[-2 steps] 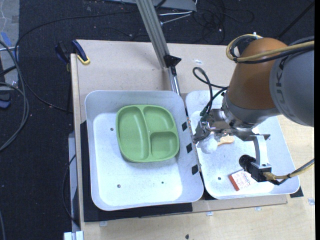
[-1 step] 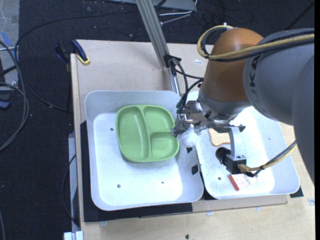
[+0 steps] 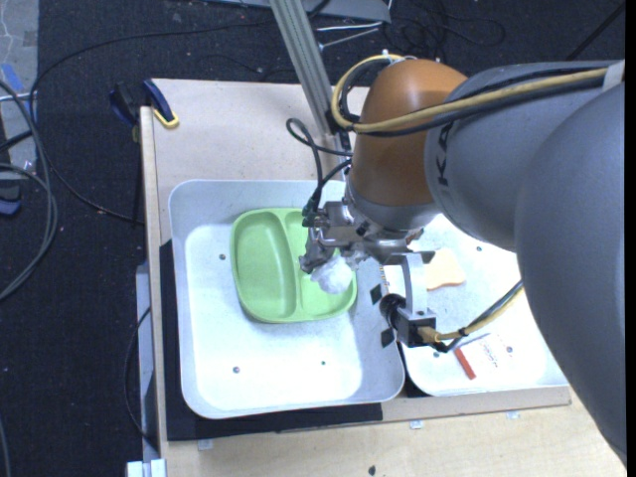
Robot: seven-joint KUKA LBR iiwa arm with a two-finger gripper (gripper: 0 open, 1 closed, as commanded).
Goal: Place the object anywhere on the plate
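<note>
A green divided plate (image 3: 268,264) lies in the left white bin (image 3: 214,366). My gripper (image 3: 323,262) hangs over the plate's right compartment, under the orange wrist band. A small pale, whitish object (image 3: 337,279) sits right at the gripper's tip, above or on the plate's right part. The wrist hides where the gripper meets the object, so I cannot tell whether it is held or resting on the plate.
The right bin (image 3: 517,371) holds a pale orange piece (image 3: 446,268), a small red item (image 3: 466,364) and a white card (image 3: 489,351). The grey arm covers much of that bin. Cables hang beside the wrist. A slanted metal pole (image 3: 303,53) crosses behind.
</note>
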